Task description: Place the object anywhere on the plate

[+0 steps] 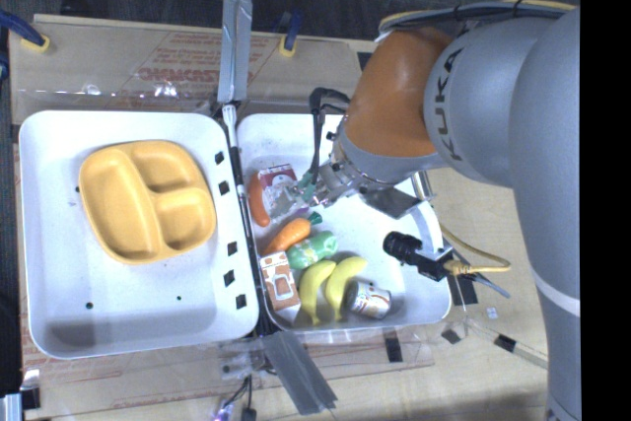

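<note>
A yellow divided plate [146,199] lies in the left bin [59,311] with nothing on it. The right bin [426,306] holds a carrot [289,234], yellow bananas [328,287], a green item [314,248], a small can [372,301], a sausage [257,200], a red-and-white packet [279,182] and a small orange box [279,279]. My gripper [308,192] hangs low over the packet and the carrot's top end, under the orange wrist band. Its fingers blend with the clutter below.
A metal divider bar [235,54] runs between the two bins. A black fitting [412,253] with cables sits at the right bin's right side. The big grey arm [503,94] covers the right bin's upper right.
</note>
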You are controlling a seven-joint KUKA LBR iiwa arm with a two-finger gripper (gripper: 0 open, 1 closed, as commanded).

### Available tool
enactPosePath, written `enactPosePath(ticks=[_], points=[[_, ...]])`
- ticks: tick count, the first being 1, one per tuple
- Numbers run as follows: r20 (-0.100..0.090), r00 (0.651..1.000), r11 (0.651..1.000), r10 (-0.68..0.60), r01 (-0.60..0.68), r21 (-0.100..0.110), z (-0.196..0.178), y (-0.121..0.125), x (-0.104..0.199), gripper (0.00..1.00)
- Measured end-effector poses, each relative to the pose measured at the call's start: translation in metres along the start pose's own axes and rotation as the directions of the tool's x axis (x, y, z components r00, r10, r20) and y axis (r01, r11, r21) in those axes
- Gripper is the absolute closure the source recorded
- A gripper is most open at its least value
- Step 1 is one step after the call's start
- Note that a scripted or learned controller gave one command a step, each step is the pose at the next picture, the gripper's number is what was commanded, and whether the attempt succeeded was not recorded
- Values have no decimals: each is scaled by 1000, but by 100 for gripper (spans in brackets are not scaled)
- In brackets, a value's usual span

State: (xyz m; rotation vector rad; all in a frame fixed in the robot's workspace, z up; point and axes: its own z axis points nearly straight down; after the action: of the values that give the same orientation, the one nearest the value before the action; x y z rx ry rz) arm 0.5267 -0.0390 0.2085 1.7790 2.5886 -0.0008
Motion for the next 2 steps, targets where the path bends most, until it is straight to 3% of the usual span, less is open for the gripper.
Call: enactPosePath(ticks=[1,2], points=[[-3,1000,1000,15,-15,7,18,28,67,100],[0,983,983,182,-182,3,17,48,34,100]])
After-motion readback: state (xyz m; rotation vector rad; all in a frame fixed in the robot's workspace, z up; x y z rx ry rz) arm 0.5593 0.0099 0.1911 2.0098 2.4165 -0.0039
